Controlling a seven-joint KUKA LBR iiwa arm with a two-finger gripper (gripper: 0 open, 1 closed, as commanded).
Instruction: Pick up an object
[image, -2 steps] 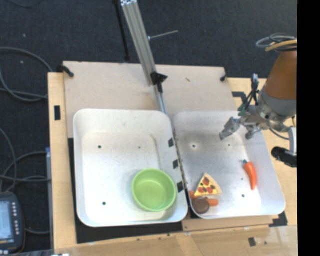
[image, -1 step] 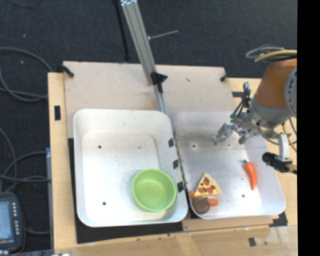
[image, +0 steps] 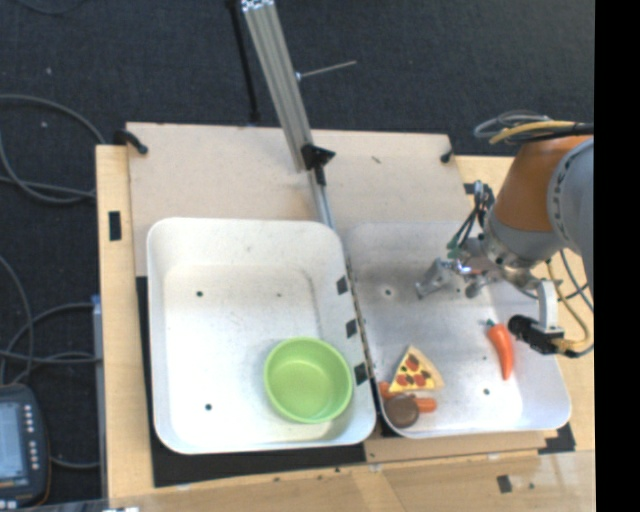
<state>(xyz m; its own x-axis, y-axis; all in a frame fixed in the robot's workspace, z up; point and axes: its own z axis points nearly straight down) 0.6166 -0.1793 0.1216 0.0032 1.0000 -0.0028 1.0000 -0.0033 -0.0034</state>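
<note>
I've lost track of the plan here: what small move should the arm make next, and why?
Probably shift the gripper toward the pizza slice or the carrot. It hovers over bare floor of the right bin, with nothing between its fingers and both toys lying nearer the camera.

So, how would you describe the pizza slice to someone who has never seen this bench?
Find the right white bin, the one the arm reaches over, and go to its near left corner. The pizza slice lies there, a yellow triangle with red dots. A brown round piece and a small orange piece lie just below it; the carrot lies further right.
</note>
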